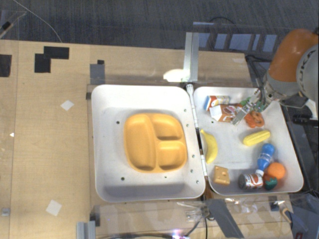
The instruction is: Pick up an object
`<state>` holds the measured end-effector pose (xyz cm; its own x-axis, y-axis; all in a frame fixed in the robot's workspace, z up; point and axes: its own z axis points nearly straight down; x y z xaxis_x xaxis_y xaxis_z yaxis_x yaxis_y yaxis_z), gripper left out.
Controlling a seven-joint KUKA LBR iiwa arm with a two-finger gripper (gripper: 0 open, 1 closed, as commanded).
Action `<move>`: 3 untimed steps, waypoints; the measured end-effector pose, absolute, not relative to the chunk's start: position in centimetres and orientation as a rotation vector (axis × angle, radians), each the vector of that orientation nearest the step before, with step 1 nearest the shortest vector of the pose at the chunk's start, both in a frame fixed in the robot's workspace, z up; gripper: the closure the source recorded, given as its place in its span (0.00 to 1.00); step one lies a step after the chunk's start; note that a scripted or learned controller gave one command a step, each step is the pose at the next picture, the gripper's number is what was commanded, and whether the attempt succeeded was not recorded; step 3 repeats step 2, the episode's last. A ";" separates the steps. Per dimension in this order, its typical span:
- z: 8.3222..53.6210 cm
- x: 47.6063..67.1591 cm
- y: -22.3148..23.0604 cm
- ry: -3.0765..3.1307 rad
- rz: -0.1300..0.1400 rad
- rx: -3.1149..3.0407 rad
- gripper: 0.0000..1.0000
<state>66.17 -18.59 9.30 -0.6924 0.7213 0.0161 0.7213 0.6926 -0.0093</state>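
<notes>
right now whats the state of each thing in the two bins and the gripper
yellow tray: flat in the left bin, compartments bare
milk carton: on its side
banana: lying by the divider
corn cob: lying flat
blue bottle: tipped over
can: on its side
cheese wedge: flat
orange: resting in the corner
gripper: low over the right bin

So the arm (294,59) comes in from the right side, up near the top right corner of the right-hand bin (294,185). You can see the fat orange band sitting above the grey wrist, and from there it angles down and to the left into the bin. The gripper (244,112) hangs low over the bin's upper half, closer to the back edge than the front. It's small and kinda blurry there, so I honestly can't make out the fingers.
</notes>
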 end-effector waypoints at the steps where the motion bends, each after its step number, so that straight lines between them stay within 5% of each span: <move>1: 10.8 66.9 -18.5 -2.911 -0.001 -1.229 1.00; 2: 18.4 63.3 -12.8 -2.834 -0.010 -1.390 1.00; 3: 18.4 63.3 -12.8 -2.834 -0.010 -1.390 1.00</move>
